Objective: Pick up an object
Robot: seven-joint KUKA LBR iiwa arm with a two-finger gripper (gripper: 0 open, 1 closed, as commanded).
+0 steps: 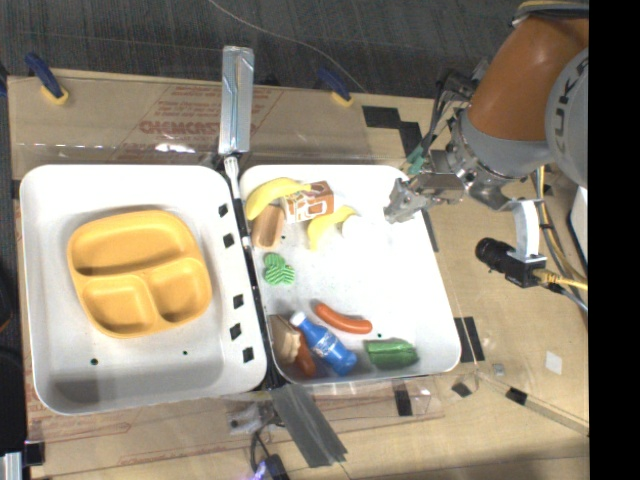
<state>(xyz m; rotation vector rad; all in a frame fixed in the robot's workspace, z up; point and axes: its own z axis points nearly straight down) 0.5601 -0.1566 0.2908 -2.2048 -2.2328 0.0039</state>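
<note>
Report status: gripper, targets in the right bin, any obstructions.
Grey two-finger gripper over right white bin's upper right edge, nothing seen held. Nearest target: small yellow banana, untouched. Path to it looks clear.

**Camera placement: one fixed overhead view**

A single camera is mounted above the bench (500,298) and looks down at a slant. The far edge of the bench lies toward 12 o'clock and the near edge toward 6 o'clock. The left bin (40,298) sits toward 9 o'clock and the right bin (400,288) just right of centre; both fall fully within the frame. The arm (525,78) enters from 2 o'clock. Range is moderate: bin contents are individually distinguishable.
</note>
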